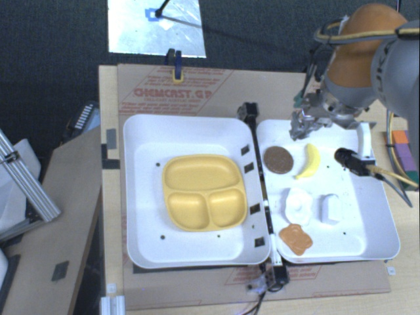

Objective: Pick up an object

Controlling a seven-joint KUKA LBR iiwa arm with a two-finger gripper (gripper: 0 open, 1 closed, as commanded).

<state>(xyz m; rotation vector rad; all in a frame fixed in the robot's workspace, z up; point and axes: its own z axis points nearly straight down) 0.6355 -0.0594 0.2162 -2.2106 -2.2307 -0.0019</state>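
Observation:
The right bin [377, 238] holds a brown round cookie [278, 159], a yellow banana [308, 162], a white round piece [298, 204], a small white block [329, 208] and an orange-brown piece [296, 239]. My gripper [299, 130] hangs over the far left part of that bin, just behind the cookie and the banana. Nothing shows between its fingers, and the view is too small to tell how they stand.
The left bin [141, 176] carries a yellow tray [200, 190] with three compartments. A black divider strip [257, 182] runs between the bins. Brown cardboard [177, 90] lies under both bins, with a yellow clamp at its far edge.

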